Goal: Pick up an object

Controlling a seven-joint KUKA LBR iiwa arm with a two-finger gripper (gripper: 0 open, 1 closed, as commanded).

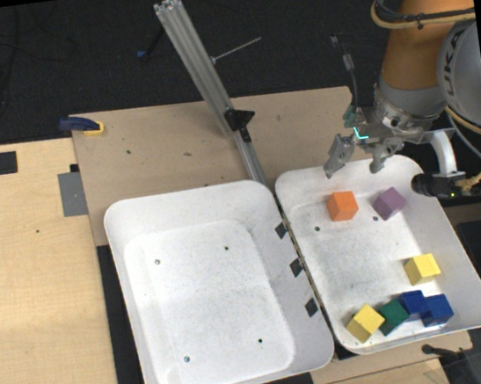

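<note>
Nearest your camera, a cluster of blocks crowds the front corner of the right bin (pixel 461 244): a yellow block (pixel 364 322), a green block (pixel 393 313) touching it, and two blue blocks (pixel 425 306) pressed together just beside the green one. You see a second yellow cube (pixel 422 268) alone a little farther back, near the bin's right wall. Beside it, the left bin (pixel 131 237) lies with its speckled white floor bare. Farther back in the right bin, your orange cube (pixel 343 206) and purple cube (pixel 389 203) sit near each other but apart. Above that bin's far rim hangs your gripper (pixel 359 155), its two grey fingers spread apart with nothing between them, clear of both cubes. Behind it rises the orange-banded arm (pixel 419 37), and a slanted aluminium rail (pixel 201 68) leans across the brown bench (pixel 163 144).
</note>
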